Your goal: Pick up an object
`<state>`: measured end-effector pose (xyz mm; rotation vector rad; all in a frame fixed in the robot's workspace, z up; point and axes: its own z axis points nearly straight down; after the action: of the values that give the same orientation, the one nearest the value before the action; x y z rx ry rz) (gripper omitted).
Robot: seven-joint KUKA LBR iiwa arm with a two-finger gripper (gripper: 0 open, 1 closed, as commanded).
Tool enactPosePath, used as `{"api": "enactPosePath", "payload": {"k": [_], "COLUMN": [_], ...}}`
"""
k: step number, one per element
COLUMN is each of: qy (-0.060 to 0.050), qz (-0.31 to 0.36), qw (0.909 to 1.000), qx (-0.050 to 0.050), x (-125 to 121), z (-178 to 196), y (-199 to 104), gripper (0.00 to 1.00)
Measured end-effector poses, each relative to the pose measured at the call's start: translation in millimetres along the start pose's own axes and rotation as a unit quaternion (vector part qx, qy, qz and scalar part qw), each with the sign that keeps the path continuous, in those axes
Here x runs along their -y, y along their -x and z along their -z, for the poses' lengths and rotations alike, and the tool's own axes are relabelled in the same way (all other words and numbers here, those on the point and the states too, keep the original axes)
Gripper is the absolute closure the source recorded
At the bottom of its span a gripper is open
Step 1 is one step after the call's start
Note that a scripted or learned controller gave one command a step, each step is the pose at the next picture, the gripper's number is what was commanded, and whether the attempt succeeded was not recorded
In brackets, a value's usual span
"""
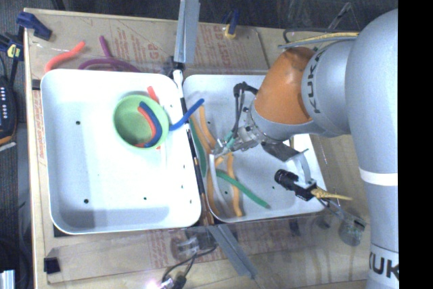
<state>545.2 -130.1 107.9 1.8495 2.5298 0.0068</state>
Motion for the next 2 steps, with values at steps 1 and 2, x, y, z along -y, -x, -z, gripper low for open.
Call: {"api": "enactPosePath", "payload": {"k": [1, 2], "qy": [-0.004, -0.005], "qz": [-0.036, -0.036], "qw": [0.9993, 0.9993], "qx": [-0.002, -0.002], "x": [-49.5, -49.3], "z": [142.7, 142.5], "y": [-32.6, -32.6], "gripper": [1.0, 0.0]}}
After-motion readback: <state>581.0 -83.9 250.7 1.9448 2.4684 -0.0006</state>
